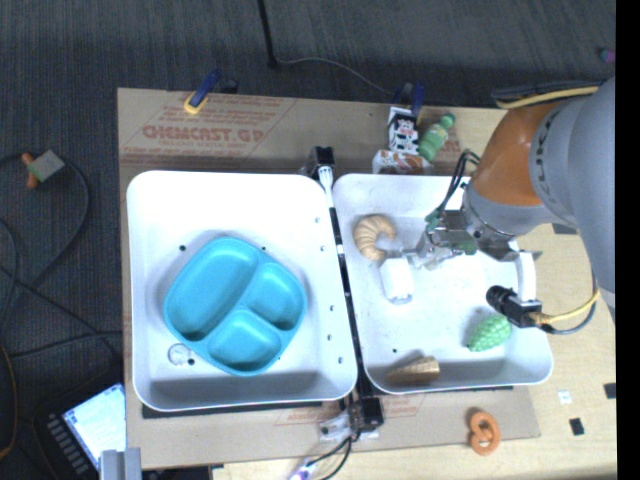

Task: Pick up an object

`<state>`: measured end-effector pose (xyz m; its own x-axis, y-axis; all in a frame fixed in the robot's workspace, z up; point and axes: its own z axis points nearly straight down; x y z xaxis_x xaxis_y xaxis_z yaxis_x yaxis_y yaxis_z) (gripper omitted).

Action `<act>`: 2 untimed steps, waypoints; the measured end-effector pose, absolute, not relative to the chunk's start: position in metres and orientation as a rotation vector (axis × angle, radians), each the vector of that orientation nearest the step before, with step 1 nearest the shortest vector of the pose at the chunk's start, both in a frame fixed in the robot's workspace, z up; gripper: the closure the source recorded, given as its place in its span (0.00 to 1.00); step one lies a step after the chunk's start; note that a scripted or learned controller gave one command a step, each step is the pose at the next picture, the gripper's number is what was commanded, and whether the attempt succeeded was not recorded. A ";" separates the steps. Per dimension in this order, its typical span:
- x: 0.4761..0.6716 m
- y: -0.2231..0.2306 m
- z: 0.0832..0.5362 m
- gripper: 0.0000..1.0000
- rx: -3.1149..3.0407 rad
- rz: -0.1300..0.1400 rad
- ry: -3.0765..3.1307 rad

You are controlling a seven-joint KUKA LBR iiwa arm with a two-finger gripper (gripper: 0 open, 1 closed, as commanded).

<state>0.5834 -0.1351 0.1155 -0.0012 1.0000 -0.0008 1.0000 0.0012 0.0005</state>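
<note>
My gripper [432, 252] hangs low over the right bin [440, 308], in its upper middle. A white cylinder-like object [398, 280] lies just to its lower left, close to the fingers. A tan croissant toy [374, 235] sits left of the gripper near the bin's left wall. A green bumpy fruit toy [488, 333] lies at the lower right, and a brown wedge [414, 370] rests against the front wall. The left bin [160, 208] holds a blue divided plate [236, 303]. Nothing shows between the fingers.
Behind the right bin stand a small printed box [401, 140] and a green figure [434, 138]. An orange pretzel-shaped piece [484, 431] lies on the bench in front. Clamps [203, 90] sit on the board's far edge. A cable [560, 318] loops off the wrist at right.
</note>
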 end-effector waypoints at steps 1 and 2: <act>0.647 -0.152 0.165 1.00 2.218 -0.001 2.221; 0.634 -0.069 0.196 1.00 2.218 0.001 2.224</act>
